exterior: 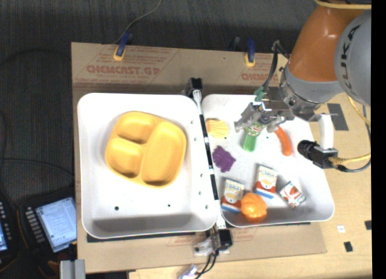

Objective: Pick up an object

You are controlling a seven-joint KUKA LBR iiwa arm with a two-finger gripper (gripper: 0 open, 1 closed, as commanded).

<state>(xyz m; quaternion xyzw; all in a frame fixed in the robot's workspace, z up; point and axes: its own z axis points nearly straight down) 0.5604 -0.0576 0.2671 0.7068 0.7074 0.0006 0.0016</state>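
Fingers over right bin, state unclear, just above one green bottle. Nearby: one carrot, one purple bunch, three cartons, one orange. One yellow tray in left bin. Brown surface; dark carpet.

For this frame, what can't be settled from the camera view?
- Tool: its fingers merge with the green bottle below, so open, shut or gripping is unclear.
- Green bottle: top hidden under the tool.
- Orange carrot-like piece: upper end hidden by the wrist.
- Small cartons: print too small to read.
- Arm: cut off by the top and right edges.
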